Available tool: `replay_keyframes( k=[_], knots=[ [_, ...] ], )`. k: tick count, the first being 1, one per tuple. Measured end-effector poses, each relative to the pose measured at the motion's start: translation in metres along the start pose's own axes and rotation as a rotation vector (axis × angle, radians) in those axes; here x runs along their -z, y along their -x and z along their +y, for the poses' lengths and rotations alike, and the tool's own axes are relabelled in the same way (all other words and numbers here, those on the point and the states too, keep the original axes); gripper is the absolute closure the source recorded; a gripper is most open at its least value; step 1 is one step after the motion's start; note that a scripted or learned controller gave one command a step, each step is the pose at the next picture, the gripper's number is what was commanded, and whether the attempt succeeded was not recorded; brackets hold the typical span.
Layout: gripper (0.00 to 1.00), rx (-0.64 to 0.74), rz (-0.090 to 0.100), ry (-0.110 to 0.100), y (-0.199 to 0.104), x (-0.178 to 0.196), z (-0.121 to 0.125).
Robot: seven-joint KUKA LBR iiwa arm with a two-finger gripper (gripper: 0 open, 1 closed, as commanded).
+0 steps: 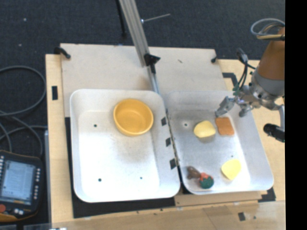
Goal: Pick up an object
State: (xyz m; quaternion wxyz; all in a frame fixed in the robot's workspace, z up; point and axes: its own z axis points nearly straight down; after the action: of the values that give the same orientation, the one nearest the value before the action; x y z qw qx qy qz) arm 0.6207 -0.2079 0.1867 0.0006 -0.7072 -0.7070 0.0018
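Approach step of a pick, judged from the arm's pose. The gripper (pixel 233 107) hangs over the far right part of the right bin (pixel 254 143), its two jaws spread apart with nothing between them. No object is yet held. The nearest candidate is the orange-brown block (pixel 224 126), lying on the bin floor just below the jaws in the picture and just beside a pale yellow rounded piece (pixel 205 129); whether those two touch is hard to tell at this resolution. The next move would call for lowering the open jaws astride one object, most plausibly the block, and closing without nudging its neighbour.

Right bin, further contents: a yellow wedge-like piece (pixel 231 169) near the front right, and at the front edge a small brown item (pixel 193 172) beside a red-and-green item (pixel 206 180).

Left bin (pixel 91 176): a single yellow bowl (pixel 133 116), upright, toward the far side.

Both bins rest side by side on the tabletop (pixel 105 66).
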Motion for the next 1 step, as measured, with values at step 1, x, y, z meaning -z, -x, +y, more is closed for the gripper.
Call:
replay_keyframes(
  k=[1],
  knots=[
    [0.0,0.0,0.001,-0.002,-0.0025,-0.0608,-0.0071]
  ],
)
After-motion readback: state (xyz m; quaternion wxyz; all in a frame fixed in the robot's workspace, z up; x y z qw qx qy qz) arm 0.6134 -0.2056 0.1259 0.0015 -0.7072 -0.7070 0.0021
